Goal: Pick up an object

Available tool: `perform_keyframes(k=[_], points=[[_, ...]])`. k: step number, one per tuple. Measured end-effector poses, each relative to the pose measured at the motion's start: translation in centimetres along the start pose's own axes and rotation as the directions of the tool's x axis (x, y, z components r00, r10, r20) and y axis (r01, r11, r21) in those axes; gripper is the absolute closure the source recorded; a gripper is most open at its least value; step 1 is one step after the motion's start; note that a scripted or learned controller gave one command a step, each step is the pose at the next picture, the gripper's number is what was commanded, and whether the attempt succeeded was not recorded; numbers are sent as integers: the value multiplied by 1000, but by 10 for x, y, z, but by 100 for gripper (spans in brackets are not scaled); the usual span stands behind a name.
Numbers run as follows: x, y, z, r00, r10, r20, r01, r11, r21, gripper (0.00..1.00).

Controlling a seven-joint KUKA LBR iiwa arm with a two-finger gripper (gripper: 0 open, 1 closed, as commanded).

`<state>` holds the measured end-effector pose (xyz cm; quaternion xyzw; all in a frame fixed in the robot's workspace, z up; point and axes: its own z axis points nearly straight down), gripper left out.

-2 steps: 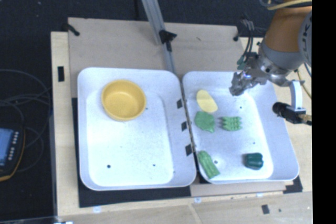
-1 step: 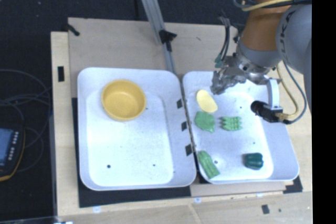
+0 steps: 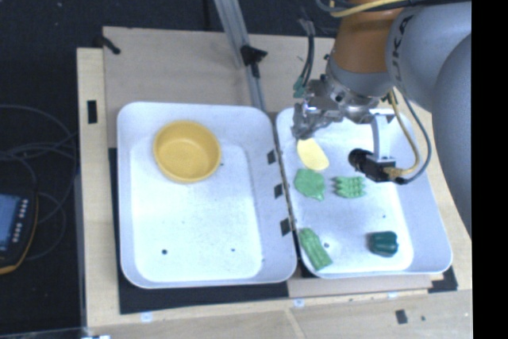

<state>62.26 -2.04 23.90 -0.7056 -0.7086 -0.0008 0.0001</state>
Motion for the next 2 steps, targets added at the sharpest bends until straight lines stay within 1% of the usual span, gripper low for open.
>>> perform_keyframes(k=[1, 2], points=[[47, 8, -9, 1000, 0, 0, 0, 1000, 0, 100], [99, 21, 3, 1000, 1, 1, -1, 1000, 1, 100]])
